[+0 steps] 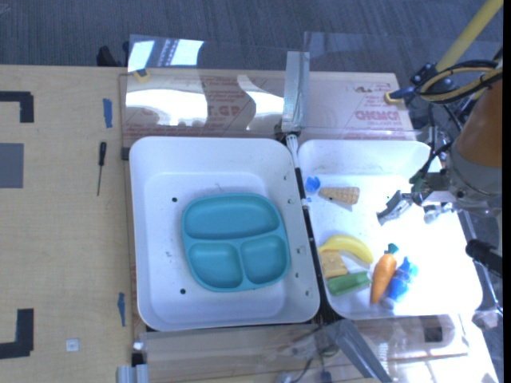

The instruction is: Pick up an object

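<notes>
Left bin (152, 238) holds a teal three-compartment tray (235, 240), flat, roughly centred, slightly skewed. Right bin (351, 154) holds all the small items. A blue cap-like piece (311, 185) lies by the divider, just beside a tan waffle cone (341, 195) lying on its side. Lower down, a clump: yellow banana (348, 247), a tan block (333, 265) under it, a green pod-like piece (348, 282) touching the block, then an orange carrot (383, 274) with green top, standing on end or leaning, and a blue object (402, 278) pressed against the carrot's right side.

Gripper (397, 207) sits over the right half of the right bin, above bare white floor, right of the cone and above the carrot in the view. Jaws: cannot tell whether open or closed; nothing visible between them. Cables and arm body crowd the bin's right rim.

Open room: the middle of the right bin, between cone and banana, is bare. The lower clump is tight, items touching. Far right of the bin is washed out by glare, detail lost.

Surface (56, 254) left of the bins carries a screwdriver-like tool (101, 166) and blue tape marks (107, 112)
</notes>
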`<state>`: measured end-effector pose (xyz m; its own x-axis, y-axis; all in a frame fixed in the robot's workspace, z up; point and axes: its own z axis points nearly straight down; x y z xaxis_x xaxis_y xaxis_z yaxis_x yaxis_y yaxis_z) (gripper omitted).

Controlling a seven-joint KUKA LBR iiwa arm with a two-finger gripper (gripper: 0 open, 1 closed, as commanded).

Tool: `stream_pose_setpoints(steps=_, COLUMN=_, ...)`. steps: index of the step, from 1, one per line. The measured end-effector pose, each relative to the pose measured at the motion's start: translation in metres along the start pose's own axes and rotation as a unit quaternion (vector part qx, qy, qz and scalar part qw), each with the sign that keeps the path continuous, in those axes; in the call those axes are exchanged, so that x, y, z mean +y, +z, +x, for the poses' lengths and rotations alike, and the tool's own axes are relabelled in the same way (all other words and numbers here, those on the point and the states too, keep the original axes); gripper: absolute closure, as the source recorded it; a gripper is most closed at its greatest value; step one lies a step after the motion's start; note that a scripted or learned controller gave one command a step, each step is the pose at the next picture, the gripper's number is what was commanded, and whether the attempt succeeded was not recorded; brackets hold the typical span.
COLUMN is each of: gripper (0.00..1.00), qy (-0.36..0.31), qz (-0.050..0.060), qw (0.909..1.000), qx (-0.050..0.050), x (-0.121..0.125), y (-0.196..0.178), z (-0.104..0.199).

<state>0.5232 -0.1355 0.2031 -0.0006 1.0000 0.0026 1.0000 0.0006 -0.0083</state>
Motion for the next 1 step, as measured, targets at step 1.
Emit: stream_pose_setpoints(steps=1, gripper=0.0, qy=0.019, qz=-0.005, qw=0.9998, qx=-0.001, x=-0.0355, y=0.1172, z=-0.0262)
